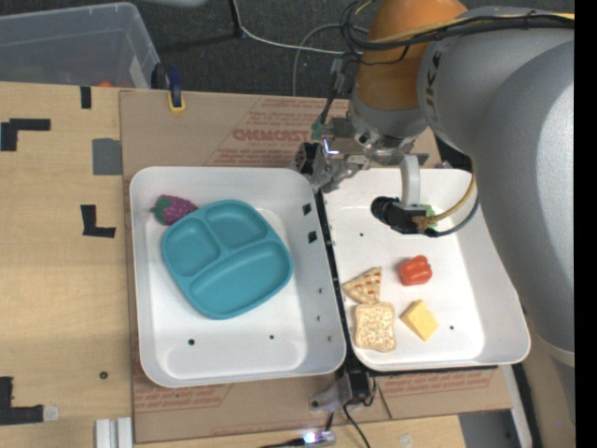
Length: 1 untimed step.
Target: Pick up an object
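Observation:
The right bin (466, 250) holds a red pepper (415, 270), a pizza slice (364, 286), a slice of bread (375, 327) and a yellow cheese wedge (421, 321), all in its near half. In the left bin (149, 287) lie a blue divided plate (227, 256) and a purple bunch of grapes (173, 209) at the plate's far left corner. My gripper (325, 163) hangs over the far end of the wall between the two bins, well away from every object. Its tip is small and partly hidden by the wrist.
A black fitting with cables (399, 215) hangs off the wrist over the far part of the right bin. The big grey arm covers the right side. A clear plastic tub (75, 45) stands at the far left, beyond the cardboard sheet (252, 129).

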Motion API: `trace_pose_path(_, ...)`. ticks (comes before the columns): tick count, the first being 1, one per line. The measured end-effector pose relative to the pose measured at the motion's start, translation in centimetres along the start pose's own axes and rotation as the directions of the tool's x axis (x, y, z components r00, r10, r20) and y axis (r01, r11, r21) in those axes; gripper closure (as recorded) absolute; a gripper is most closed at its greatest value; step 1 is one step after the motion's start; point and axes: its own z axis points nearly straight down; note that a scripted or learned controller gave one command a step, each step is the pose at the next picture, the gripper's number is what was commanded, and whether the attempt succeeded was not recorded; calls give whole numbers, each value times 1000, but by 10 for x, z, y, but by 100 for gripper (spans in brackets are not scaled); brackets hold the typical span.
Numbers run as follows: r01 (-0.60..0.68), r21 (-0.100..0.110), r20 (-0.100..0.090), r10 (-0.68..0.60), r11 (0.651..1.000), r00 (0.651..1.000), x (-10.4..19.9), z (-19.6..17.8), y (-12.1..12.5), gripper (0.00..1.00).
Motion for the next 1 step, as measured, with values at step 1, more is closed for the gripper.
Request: trace_pose_path(1, 0, -2, 0, 0, 1000, 1000, 46, 1, 7, 100)
